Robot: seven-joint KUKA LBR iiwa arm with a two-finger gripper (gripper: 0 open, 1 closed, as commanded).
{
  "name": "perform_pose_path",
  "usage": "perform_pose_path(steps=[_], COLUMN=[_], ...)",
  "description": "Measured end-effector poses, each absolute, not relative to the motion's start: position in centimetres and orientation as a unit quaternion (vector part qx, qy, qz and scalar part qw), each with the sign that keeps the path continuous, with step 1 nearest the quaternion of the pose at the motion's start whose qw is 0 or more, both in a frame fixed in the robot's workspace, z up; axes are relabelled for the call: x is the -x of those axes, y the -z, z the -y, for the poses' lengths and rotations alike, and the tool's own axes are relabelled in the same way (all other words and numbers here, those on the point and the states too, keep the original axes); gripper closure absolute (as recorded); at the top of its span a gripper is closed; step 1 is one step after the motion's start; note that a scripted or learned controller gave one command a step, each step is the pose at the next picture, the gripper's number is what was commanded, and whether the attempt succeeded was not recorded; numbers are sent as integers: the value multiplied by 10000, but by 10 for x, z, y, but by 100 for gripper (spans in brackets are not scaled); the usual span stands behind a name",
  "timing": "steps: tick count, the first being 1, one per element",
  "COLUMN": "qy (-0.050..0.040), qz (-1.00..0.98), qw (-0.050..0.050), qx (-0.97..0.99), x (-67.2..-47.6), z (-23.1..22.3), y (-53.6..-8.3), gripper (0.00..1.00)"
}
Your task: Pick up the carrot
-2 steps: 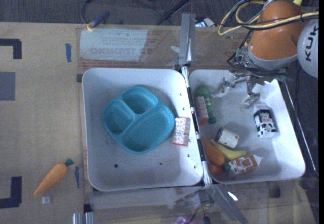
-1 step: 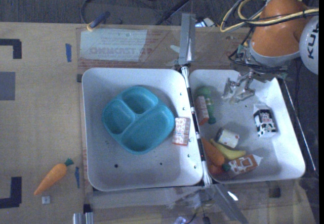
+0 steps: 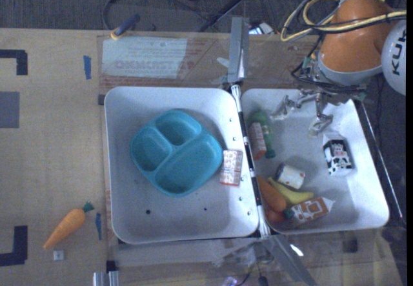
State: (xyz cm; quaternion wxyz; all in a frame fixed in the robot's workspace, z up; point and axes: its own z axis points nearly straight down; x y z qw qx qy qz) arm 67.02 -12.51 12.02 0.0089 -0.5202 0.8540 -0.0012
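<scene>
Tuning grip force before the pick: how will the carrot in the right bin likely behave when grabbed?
The carrot looks like a smooth, tapered toy, so it probably stays stiff but may slip toward its narrow end. Its round body may roll if nudged. It lies against the banana and the bin's left wall, so a grab would likely jostle those neighbours.

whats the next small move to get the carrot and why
Probably swing the end effector left, out of the right bin. It hangs at that bin's far edge, while the carrot lies on the bench outside the left bin, near its front left corner, apart from everything else.
</scene>
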Motion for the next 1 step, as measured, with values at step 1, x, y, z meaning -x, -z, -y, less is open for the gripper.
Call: perform_pose_path(steps=[1], qy=[154], qz=[-7368], qw=[85], qx=[6758], x=[-664], z=[115], y=[-101], gripper=[0])
